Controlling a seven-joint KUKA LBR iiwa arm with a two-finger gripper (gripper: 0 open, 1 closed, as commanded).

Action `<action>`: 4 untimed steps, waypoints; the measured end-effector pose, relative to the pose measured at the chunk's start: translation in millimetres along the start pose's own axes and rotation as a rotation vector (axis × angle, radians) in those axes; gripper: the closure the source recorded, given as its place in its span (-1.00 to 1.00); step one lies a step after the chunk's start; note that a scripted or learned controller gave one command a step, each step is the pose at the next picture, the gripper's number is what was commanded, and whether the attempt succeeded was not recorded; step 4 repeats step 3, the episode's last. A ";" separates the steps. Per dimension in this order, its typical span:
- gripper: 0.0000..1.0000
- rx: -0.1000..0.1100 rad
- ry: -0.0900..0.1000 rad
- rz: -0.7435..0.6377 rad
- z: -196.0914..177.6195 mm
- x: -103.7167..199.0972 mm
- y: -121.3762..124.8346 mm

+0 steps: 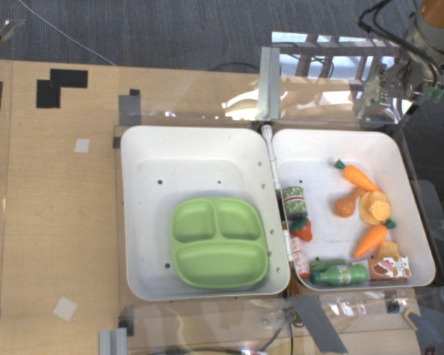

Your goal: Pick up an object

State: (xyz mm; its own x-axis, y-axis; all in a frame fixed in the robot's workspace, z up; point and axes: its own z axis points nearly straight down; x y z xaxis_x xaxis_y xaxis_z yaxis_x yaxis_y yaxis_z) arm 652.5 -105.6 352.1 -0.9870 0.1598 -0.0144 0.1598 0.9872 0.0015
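Observation:
The right bin [399,154] holds several toy foods. A carrot [355,174] lies near its back, with an orange drumstick-like piece [345,204] and a yellow piece [375,208] just in front of it. A second carrot [371,239] lies lower right. A green bottle [340,274] and a small carton [389,267] rest at the front wall. A green can [293,200] and a strawberry [303,228] sit along the left wall. My gripper [382,98] hangs above the bench behind the right bin's back edge, apart from all of the toys.
A green divided plate [219,241] lies in the left bin [155,161]. A metal frame [318,54] stands behind the bins, close to the gripper. A carton [299,257] leans at the right bin's front left corner.

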 end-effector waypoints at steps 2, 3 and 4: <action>1.00 0.001 0.015 0.015 64.7 69.5 -50.1; 1.00 0.001 0.003 0.218 28.1 52.6 -25.7; 1.00 0.001 0.003 0.218 28.1 52.6 -25.7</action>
